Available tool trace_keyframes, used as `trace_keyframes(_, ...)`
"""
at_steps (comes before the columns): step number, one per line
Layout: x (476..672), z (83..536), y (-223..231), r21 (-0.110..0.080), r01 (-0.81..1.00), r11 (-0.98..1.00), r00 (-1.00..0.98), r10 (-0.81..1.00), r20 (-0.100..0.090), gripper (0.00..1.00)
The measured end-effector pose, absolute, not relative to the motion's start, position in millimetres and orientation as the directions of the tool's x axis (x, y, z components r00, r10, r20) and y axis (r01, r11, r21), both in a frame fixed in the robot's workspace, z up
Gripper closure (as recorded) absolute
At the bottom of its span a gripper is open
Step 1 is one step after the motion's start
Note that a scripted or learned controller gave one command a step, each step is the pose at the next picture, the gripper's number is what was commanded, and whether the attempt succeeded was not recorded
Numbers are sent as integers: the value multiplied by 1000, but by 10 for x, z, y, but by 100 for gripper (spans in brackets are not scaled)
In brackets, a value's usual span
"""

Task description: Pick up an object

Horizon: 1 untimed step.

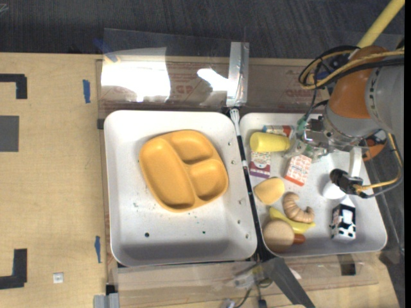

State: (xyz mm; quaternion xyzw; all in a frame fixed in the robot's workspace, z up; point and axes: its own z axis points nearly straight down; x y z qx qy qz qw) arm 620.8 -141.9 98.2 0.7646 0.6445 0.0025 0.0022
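Nearest, a brown ball [279, 234] sits untouched. Gripper [313, 141] hovers over the right bin [379, 236], approach stage; finger state I cannot tell. Next: descend onto one toy.

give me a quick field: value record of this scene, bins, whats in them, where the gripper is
left bin: holds an orange divided plate
right bin: holds a yellow cylinder, a red and white packet, a croissant, a banana, a black and white carton
gripper: over the right bin's far end, by the yellow cylinder
held: nothing seen between the fingers
task status: no object lifted yet
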Motion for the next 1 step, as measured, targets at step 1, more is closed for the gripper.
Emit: trace_keyframes(1,6193,1871,-569,4,947,-322,321,947,4,100)
